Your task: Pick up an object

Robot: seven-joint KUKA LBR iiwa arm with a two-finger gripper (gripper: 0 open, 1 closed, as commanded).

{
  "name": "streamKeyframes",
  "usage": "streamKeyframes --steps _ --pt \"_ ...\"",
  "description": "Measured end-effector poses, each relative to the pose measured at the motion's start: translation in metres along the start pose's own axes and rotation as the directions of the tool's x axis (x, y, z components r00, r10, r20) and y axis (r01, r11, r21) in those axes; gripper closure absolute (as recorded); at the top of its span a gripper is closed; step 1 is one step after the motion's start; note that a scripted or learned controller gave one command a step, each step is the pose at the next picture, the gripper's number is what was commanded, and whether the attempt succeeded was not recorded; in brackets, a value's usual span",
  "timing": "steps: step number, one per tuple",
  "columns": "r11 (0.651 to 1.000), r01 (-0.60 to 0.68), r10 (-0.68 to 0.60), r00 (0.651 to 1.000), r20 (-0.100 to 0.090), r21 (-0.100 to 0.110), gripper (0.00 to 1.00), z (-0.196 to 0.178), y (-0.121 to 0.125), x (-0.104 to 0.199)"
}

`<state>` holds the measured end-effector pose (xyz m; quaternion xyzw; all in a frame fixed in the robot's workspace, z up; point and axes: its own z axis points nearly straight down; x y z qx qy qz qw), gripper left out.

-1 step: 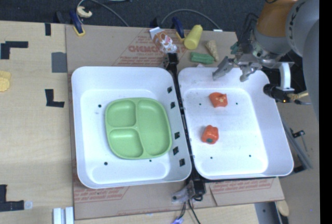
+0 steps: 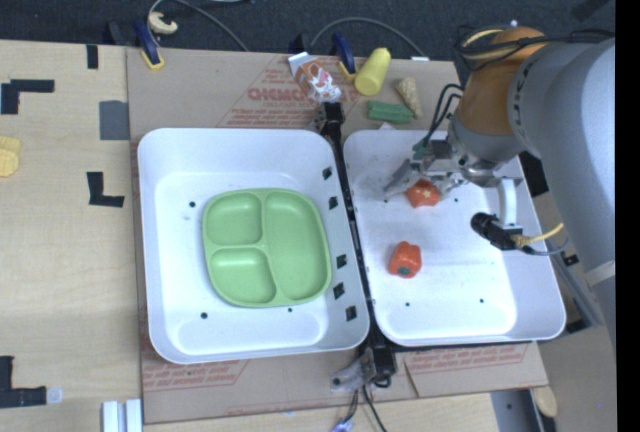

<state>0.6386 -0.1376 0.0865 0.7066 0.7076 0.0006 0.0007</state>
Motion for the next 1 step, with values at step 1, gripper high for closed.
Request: streamKeyframes --steps 1 --pt "1.000 0.001 -0.001 1.000 0.002 -0.003 1.00 -0.0102 0.0007 0.0001"
